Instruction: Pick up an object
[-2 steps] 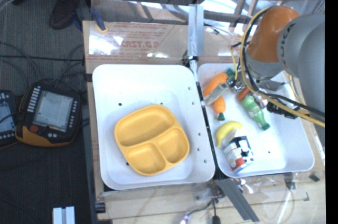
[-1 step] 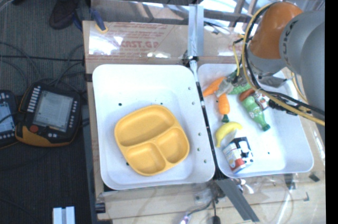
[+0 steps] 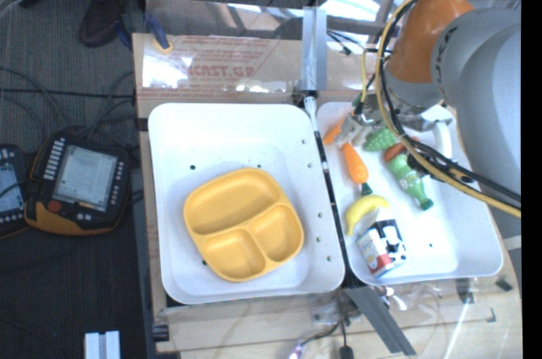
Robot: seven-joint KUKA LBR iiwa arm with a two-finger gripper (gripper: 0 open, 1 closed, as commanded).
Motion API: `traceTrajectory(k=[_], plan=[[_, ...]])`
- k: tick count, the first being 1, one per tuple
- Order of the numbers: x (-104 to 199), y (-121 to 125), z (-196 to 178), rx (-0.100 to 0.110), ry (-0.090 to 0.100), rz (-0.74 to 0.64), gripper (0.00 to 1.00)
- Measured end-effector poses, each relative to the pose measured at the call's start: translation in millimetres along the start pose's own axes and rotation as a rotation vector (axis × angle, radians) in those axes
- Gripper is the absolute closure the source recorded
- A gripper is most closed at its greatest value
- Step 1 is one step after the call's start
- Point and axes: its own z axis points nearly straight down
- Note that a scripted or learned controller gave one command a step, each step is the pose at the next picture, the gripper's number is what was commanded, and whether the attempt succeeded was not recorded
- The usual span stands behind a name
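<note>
The right bin (image 3: 457, 251) holds several small items. An orange carrot (image 3: 356, 163) lies near its left wall, with a yellow banana (image 3: 364, 212) below it and a white-and-red can (image 3: 380, 248) at the front. A green bottle (image 3: 411, 181) lies to the right of the carrot, beside a small red piece (image 3: 395, 151) and a green piece (image 3: 380, 139). A second orange piece (image 3: 334, 131) rests at the bin's back left. My gripper (image 3: 366, 118) hangs low over that back-left corner, just above the carrot and the green piece. The grey arm and its cables hide the back right of the bin.
The left bin (image 3: 169, 137) holds a yellow divided plate (image 3: 243, 223). A metal rail (image 3: 312, 52) stands behind the wall between the bins, next to a flat cardboard sheet (image 3: 220, 65). A teach pendant (image 3: 80, 179) lies on the floor to the left.
</note>
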Motion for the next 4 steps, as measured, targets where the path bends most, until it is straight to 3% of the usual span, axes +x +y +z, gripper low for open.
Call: traceTrajectory(k=[1, 2, 3, 4], plan=[[-70.2, -94.7, -29.9, -0.008, 0.001, 0.103, 1.0], [-51.1, -98.0, -47.5, -0.007, 0.005, 0.454, 1.0], [-21.4, -51.2, -50.0, -0.005, 0.004, 0.786, 1.0], [-29.9, -1.1, -126.7, -0.007, 0.003, 0.674, 1.0]])
